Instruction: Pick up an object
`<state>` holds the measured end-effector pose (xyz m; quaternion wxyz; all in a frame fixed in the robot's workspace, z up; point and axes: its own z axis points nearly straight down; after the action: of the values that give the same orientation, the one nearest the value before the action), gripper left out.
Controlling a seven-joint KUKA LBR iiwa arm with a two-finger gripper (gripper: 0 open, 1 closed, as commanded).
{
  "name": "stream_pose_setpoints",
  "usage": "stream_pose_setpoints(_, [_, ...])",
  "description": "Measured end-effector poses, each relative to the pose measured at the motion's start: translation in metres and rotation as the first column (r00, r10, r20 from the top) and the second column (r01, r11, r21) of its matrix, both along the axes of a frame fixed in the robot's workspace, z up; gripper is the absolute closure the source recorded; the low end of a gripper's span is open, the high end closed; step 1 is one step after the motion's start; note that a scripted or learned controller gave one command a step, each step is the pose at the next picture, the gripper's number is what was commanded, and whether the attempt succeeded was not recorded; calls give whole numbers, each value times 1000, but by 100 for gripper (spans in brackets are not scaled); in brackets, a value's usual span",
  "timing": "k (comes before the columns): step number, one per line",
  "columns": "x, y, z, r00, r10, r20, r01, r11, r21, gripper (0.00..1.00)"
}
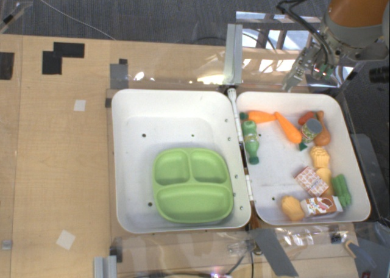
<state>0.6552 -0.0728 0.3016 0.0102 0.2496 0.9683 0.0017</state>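
Observation:
The right bin (268, 173) holds several toy foods. A green bottle (250, 140) lies along its left wall, with two orange carrots (287, 128) beside it near the back. A red and grey piece (312, 124) sits at the back right. Nearer the front lie a checked red box (309, 180), a green pod (341, 190), an orange bun (292, 208) and a small carton (319, 206). My gripper (309, 71) hangs above the back rim of the right bin, clear of all the items, and I see nothing in it.
A green divided plate (192, 184) lies in the front half of the left bin (140, 124). A metal post and frame (234, 54) stand behind the wall between the two bins. Cables run down from the arm at the top right.

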Motion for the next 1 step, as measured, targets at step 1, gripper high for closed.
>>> stream_pose_setpoints(1, [1, 2, 9, 1000, 8, 3, -8, 1000, -1, 100])
